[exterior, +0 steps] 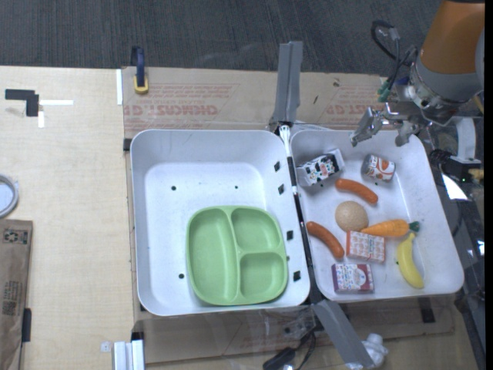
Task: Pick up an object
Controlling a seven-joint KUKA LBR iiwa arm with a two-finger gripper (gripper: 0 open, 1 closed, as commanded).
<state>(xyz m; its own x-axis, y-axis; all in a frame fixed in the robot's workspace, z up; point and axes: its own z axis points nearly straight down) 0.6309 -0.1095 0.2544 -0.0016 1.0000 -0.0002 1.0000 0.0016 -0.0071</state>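
Observation:
The right bin (437, 206) holds several small items: a black-and-white carton (320, 168), a red-and-white carton (378, 168), two sausages (357, 190) (325, 239), a tan ball (351, 215), a carrot (387, 227), a banana (409, 262), and two red-and-white packets (365, 247) (353, 277). My gripper (382, 133) hangs over the far edge of this bin, above and behind the red-and-white carton. Its fingers are spread open with nothing between them.
A green divided plate (237, 254) lies in the left bin (154, 206). A grey upright post (289, 83) stands behind the gap between the bins. Cardboard covers the bench behind them, with a blue-and-yellow clamp (139, 69) at its left.

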